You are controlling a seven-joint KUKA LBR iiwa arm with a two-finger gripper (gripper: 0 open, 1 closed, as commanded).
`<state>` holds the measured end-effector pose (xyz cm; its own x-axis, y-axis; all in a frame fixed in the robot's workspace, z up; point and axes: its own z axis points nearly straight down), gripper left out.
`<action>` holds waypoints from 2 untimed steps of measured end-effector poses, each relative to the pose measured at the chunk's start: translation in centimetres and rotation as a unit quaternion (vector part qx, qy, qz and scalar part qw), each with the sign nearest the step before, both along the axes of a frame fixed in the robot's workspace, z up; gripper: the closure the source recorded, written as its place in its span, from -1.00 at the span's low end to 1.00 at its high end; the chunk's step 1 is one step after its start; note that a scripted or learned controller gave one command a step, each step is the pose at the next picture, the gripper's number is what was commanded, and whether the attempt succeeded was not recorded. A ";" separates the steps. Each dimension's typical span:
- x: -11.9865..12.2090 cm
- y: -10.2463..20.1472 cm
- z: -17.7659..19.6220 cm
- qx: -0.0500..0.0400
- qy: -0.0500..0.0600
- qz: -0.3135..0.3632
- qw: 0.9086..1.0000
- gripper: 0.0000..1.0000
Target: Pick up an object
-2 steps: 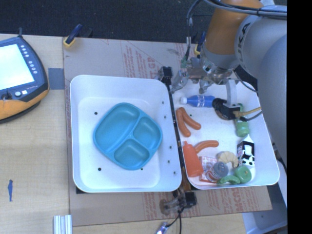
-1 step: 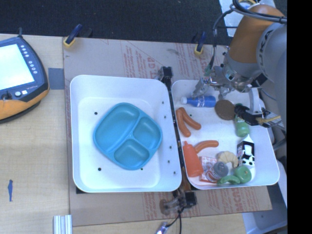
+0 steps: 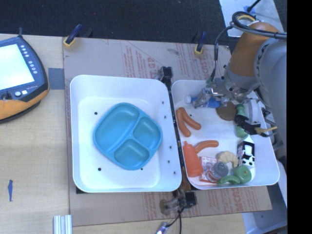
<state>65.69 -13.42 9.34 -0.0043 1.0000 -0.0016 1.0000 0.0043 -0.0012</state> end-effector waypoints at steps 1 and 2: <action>0.0 -0.6 0.0 0.000 -0.001 0.000 1.000 -1.00; -0.2 -0.7 0.8 0.001 0.005 0.001 1.000 1.00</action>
